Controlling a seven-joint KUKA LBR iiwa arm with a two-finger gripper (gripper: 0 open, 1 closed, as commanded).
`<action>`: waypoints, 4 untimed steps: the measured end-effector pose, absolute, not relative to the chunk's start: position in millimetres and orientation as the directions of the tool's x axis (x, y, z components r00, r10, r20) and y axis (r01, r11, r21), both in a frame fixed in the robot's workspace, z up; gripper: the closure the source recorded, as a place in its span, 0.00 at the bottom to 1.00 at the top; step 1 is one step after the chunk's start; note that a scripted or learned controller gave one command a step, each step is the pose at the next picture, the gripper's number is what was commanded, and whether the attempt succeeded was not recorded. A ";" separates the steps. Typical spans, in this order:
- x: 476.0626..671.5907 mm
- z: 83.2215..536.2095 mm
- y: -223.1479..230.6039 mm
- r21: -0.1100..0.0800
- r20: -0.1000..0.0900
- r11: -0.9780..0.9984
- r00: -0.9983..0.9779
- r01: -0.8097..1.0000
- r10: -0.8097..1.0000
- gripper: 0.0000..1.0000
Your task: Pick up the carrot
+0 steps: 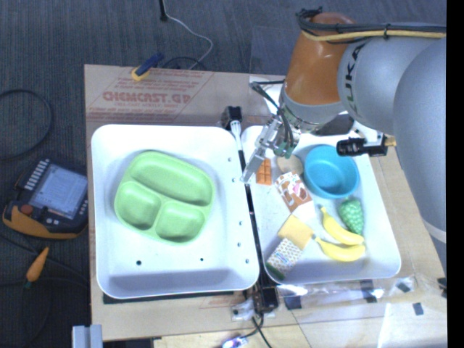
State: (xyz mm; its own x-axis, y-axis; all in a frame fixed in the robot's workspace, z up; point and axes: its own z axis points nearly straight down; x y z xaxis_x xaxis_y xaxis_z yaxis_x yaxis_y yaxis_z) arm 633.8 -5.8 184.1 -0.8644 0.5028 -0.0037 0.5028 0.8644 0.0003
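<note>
Carrot (pixel 266 171) lies at frame centre, by the right bin's (pixel 384 245) left wall; gripper (pixel 262 154) sits w/ fingers spread just above-left of it, so should centre over it & descend before closing.

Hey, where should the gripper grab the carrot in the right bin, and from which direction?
Likely from straight above, closing across the middle of the carrot. It lies flat against the right bin's left wall, so side approaches look blocked. The gripper hangs right by it.
</note>
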 end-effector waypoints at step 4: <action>670.8 337.0 4.0 0.017 -0.006 0.163 -0.163 0.986 0.987 0.00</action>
